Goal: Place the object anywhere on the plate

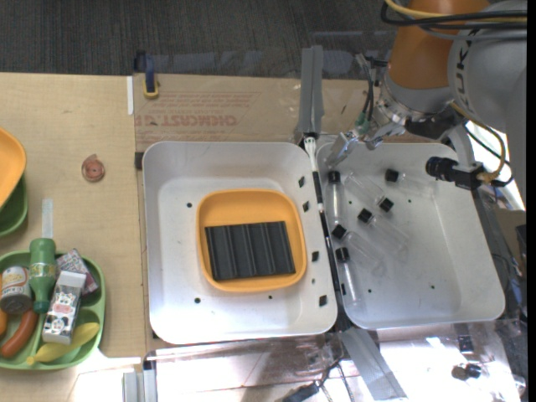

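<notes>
A dark grey ribbed rectangular object (250,251) lies flat on the yellow-orange plate (251,205) in the middle of the left bin (167,224). My gripper (376,198) hangs below the orange-banded wrist (423,23) over the back left part of the right bin (452,266), well to the right of the plate. Its clear parts with small black fittings blur against the white bin floor. Nothing dark shows between them.
A metal divider (322,216) separates the two bins. Off the bench's left side sit a green tray (50,308) of toy food and bottles, part of a yellow bowl (8,170) and a small pink disc (94,169). Cardboard (218,111) lies behind the left bin.
</notes>
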Action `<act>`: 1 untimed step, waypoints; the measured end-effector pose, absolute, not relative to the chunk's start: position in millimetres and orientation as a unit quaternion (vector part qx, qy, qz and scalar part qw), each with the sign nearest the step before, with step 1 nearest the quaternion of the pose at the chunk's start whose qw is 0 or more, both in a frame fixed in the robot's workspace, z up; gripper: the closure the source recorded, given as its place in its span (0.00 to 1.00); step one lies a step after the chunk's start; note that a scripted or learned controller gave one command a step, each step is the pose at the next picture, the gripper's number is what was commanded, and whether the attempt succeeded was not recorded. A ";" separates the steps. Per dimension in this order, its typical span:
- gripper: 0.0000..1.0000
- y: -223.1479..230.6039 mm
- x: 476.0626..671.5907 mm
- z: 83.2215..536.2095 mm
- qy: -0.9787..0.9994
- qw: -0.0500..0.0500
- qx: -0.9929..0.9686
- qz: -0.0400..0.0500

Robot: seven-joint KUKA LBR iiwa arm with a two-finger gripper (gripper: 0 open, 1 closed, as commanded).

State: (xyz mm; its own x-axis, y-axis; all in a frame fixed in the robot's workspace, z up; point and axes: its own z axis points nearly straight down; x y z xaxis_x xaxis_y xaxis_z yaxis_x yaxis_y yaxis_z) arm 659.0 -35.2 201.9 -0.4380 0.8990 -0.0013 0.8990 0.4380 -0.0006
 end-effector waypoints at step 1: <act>0.00 -92.6 659.5 282.6 0.942 0.002 0.336 0.000</act>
State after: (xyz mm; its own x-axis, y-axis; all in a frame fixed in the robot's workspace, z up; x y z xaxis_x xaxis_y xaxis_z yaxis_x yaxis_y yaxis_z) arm 659.5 -92.6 282.6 -0.7743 0.6328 -0.0043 0.6328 0.7743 0.0014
